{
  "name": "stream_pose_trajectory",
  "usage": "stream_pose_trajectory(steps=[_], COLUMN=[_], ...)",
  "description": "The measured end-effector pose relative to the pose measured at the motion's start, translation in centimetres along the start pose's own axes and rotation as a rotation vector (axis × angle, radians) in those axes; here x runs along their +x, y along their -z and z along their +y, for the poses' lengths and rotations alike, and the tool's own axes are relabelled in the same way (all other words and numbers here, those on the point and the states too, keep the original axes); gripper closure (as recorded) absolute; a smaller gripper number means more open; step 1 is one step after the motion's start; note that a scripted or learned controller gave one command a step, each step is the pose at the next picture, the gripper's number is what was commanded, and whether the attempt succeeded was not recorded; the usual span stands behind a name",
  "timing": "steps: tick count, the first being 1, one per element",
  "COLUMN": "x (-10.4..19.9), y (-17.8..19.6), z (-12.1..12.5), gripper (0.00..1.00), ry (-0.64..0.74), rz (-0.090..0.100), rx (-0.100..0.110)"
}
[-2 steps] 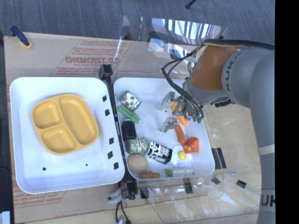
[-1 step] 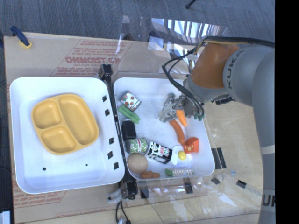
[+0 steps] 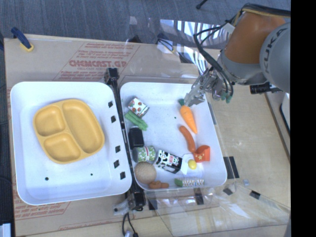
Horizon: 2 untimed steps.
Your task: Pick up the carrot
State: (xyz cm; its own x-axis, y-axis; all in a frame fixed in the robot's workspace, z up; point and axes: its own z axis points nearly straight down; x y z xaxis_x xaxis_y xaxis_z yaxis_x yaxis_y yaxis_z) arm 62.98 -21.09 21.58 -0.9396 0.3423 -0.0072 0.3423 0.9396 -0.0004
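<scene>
In the right-hand shallow white bin (image 3: 210, 132), toward its upper right part, lies the orange plastic carrot (image 3: 188, 118) with a small green top, its leafy end pointing to the upper left of the frame and its tip slanting down to the lower right. The two-finger metal gripper (image 3: 193, 98) of the grey arm with the orange band (image 3: 256, 38) comes in from the upper right of the frame, and its fingertips sit just above and beside the carrot's green end, very near or touching it; whether the fingers are spread or closed cannot be told from this angle, and the carrot rests on the bin floor rather than between them. Just below the carrot lies a slimmer orange sausage-shaped piece (image 3: 187, 138), and below that a red wedge-shaped toy (image 3: 202, 153). Along the bin's lower edge sit a white and yellow fried-egg toy (image 3: 190, 164), a black and white cow-patterned carton (image 3: 168, 161), a round tan ball (image 3: 145, 172) and a small brown piece (image 3: 158, 184). Near the bin's left wall lie a green pod-shaped toy (image 3: 136, 120), a small white can with red marks (image 3: 138, 106), a dark block (image 3: 136, 138) and a green-speckled can (image 3: 146, 154). In the left white bin (image 3: 24, 181), at the left of the frame, rests a yellow three-compartment plate (image 3: 68, 130).
</scene>
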Motion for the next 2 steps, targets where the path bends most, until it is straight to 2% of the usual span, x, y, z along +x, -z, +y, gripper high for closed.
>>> stream_pose_trajectory(steps=[1,2], x=[6.6,7.1], y=[-0.7,3.7], z=[8.5,2.7], gripper=[1.0,1.0], ry=[-0.236,-0.265], rz=[0.013,0.006], rx=[0.0,0.002])
